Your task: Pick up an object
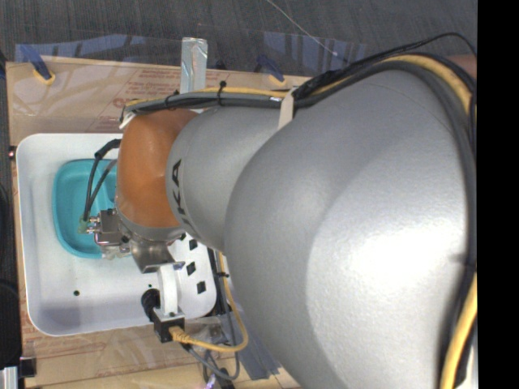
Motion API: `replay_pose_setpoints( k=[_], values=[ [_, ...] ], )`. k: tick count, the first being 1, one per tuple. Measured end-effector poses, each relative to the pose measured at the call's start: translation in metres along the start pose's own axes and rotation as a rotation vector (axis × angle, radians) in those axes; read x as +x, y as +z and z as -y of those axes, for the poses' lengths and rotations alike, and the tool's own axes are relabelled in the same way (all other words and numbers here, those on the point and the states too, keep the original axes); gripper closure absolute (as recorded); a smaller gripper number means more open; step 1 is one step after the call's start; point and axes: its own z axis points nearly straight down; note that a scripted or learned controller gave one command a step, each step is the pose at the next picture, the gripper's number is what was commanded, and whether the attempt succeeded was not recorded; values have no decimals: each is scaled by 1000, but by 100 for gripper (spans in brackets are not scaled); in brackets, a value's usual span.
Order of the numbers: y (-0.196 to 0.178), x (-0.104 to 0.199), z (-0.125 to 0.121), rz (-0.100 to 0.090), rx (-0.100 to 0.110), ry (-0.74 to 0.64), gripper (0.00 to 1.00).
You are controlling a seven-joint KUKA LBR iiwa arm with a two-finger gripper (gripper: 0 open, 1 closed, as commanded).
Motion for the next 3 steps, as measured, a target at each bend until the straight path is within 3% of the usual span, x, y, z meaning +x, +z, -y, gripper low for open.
replay_pose_setpoints(
  k=[1, 2, 3],
  values=[
    [87, -79, -2, 2, 6, 3, 100],
    [-74, -131, 0, 0, -5, 3, 100],
    [-215, -251, -31, 3, -9, 9, 100]
  ],
)
